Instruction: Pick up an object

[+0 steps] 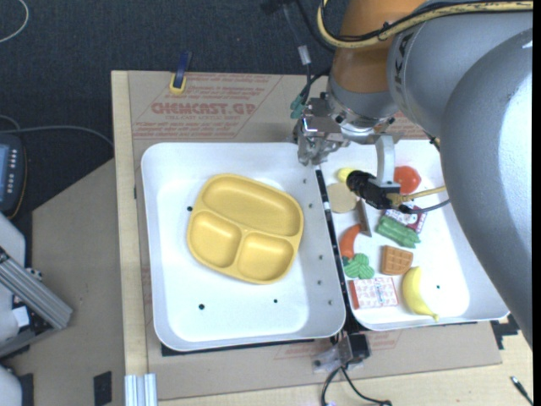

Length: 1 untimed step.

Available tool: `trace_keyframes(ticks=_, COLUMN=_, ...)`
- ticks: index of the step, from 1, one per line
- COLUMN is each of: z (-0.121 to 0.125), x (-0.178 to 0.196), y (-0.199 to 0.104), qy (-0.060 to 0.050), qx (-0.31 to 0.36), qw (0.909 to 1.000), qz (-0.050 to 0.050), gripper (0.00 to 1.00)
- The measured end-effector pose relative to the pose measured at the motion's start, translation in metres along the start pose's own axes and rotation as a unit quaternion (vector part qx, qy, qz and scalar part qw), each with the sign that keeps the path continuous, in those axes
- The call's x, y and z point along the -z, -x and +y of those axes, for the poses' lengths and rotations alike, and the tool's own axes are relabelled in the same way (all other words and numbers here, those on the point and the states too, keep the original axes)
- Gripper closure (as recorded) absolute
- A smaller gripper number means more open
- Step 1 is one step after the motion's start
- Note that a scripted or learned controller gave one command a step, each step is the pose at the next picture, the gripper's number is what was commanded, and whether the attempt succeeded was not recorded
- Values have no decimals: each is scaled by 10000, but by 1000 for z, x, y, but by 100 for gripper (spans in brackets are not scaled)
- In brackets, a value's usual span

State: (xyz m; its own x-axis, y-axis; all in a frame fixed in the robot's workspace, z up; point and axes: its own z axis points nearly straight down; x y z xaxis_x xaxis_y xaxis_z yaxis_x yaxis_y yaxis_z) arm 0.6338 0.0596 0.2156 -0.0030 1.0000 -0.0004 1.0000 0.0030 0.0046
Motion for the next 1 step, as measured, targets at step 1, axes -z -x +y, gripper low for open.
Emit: trace_keyframes(ticks=1, z=-11, x=8, y=7, qy=-31, qx=-19, qw=10000, qz=-1, gripper=100)
